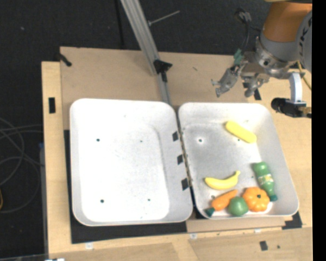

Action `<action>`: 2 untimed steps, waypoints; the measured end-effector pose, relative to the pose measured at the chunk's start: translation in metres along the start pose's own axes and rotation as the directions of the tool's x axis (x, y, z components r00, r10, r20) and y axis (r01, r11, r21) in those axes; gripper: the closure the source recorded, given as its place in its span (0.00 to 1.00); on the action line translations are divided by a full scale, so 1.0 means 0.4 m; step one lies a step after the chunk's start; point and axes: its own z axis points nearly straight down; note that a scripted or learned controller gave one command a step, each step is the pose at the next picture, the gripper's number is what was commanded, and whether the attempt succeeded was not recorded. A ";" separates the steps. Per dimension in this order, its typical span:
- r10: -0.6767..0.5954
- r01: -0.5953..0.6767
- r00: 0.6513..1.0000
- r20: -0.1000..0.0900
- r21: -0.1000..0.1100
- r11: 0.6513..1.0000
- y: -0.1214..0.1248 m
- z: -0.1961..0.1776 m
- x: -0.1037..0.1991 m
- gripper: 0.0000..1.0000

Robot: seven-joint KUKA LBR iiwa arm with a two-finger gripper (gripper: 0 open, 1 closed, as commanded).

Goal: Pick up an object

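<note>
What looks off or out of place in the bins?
Nothing stands out. The toy food lies loose in the right bin, mostly crowded at its near edge: banana, carrot, pumpkin. The end effector hangs beyond that bin's far rim.

We saw a grey arm with a broad orange band above the wrist, thin dark cables trailing beside it. The wrist was a grey metal ring. The hand looked metallic grey, with small teal bits and slim pale fingers. Detail was blurry.
</note>
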 end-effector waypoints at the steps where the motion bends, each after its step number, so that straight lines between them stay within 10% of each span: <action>1: 0.003 -0.003 1.000 0.000 0.008 1.000 -0.066 0.318 -0.102 0.00; 2: 0.001 -0.001 1.000 0.001 0.000 1.000 -0.060 0.305 -0.099 0.00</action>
